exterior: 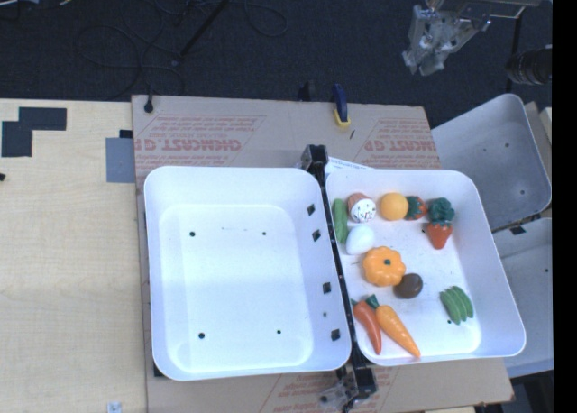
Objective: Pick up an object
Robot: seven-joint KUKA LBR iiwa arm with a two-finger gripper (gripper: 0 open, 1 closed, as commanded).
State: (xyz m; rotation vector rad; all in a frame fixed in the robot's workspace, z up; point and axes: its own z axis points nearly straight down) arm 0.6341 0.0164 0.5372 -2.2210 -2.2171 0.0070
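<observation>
A dark carpeted floor (225, 23) strewn with cables filled the top of the frame, above a pale wooden desk (63, 267) on which a sheet of printed cardboard (225, 136) carried two shallow white bins. The left bin (167, 222), at centre frame, lay beside the right bin (500, 312), which held all the toy food.

In size order, that clutter ran from an orange pumpkin (382, 266) near the bin's middle, to a pair of carrots (386, 325) at its lower left, an orange ball (393, 206) at the top, a white egg shape (360, 240) and a speckled white ball (363, 211) crowded against a green cucumber (340, 220) along the left wall, a red strawberry (438, 234) below a dark green broccoli piece (441, 211), a green pod (456, 303) at lower right, and a small brown ball (408, 286) just beside the pumpkin.

The end effector (431, 41) hung at the upper right of the frame, well apart from the bin and over the floor; whether it was apart or together could not be told from the blurred view, and nothing showed in it.

No pick looked begun. The likely trouble lay in the crowding: items touching along the left wall could be nudged aside or block a clean descent, and the round pieces would probably roll away under an off-centre close.
</observation>
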